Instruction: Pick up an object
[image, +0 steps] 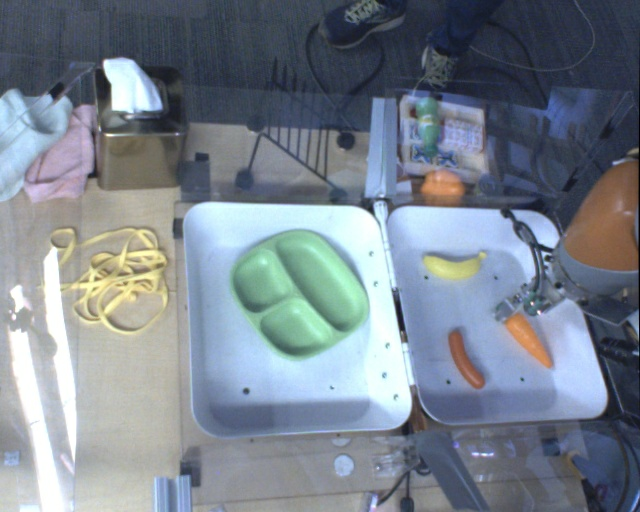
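My jaws (522, 306), whose spread I cannot tell, hover right at the green top of the carrot (530, 340), which lies in the right bin (500, 400), its long axis running away down-right.

Even, moderately bright overhead light, soft shadows along the near walls of the bins (300, 420), white glare streaks on the counter (30, 380) at left, dim floor beyond, mild overall softness, grainy detail
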